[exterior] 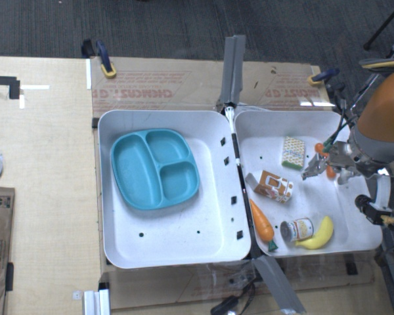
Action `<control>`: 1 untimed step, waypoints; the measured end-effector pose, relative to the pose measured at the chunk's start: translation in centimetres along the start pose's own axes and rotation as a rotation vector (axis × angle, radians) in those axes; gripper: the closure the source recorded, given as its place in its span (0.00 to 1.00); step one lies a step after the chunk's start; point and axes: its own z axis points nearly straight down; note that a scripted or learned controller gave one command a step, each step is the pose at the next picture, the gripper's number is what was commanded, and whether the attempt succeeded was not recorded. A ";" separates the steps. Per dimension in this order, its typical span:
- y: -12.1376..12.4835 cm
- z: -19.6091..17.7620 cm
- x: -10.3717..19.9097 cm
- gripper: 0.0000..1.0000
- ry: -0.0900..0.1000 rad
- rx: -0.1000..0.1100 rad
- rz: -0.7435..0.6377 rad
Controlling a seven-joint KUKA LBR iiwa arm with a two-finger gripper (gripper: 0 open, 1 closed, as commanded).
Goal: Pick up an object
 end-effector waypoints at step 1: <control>0.0 -0.9 -0.1 1.00 0.000 0.000 0.001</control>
